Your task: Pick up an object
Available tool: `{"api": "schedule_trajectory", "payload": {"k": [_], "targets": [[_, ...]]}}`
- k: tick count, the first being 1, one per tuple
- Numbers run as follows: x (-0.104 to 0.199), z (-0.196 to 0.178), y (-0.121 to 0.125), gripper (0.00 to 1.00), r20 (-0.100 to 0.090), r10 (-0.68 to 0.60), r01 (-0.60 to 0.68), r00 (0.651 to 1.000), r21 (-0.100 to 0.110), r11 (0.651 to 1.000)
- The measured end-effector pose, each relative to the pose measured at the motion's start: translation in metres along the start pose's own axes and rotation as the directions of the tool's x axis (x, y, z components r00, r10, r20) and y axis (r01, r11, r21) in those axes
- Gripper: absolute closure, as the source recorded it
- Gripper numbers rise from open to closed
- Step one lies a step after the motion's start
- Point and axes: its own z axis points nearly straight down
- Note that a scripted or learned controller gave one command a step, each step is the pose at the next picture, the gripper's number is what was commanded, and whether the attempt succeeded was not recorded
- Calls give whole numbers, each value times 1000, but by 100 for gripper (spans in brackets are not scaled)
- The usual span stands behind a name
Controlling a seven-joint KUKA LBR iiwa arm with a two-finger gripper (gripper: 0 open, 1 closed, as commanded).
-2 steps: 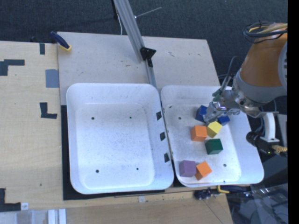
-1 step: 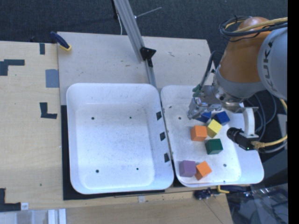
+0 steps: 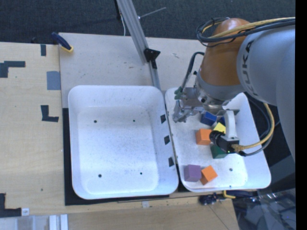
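I have the arm reaching in from the right, with the tool (image 3: 181, 113) low over the upper left part of the right bin (image 3: 249, 176). From this angle I cannot tell whether the tool is open or closed, and I see nothing held in it.

The candidate objects all lie in the right bin, down and to the right of the tool. Nearest is the blue block (image 3: 208, 118), just beside the tool and partly under the wrist. A yellow block (image 3: 219, 127) sits just beyond it. The orange cube (image 3: 203, 136) lies below the blue block, with a green block (image 3: 218, 152) to its lower right. Near the bin's front edge, a purple cube (image 3: 192, 172) and a second orange block (image 3: 209, 174) touch or nearly touch.

The blocks are compact; I can read no clear long axis on any of them. The left bin (image 3: 81, 128) sits alongside on the counter (image 3: 100, 56).

I judge the orange cube the cleanest target: it stands apart from its neighbours.
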Motion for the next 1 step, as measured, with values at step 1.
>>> {"api": "schedule_trajectory", "payload": {"k": [1], "targets": [[50, 16, 9, 100, 0, 0, 0, 1000, 0, 1000]]}}
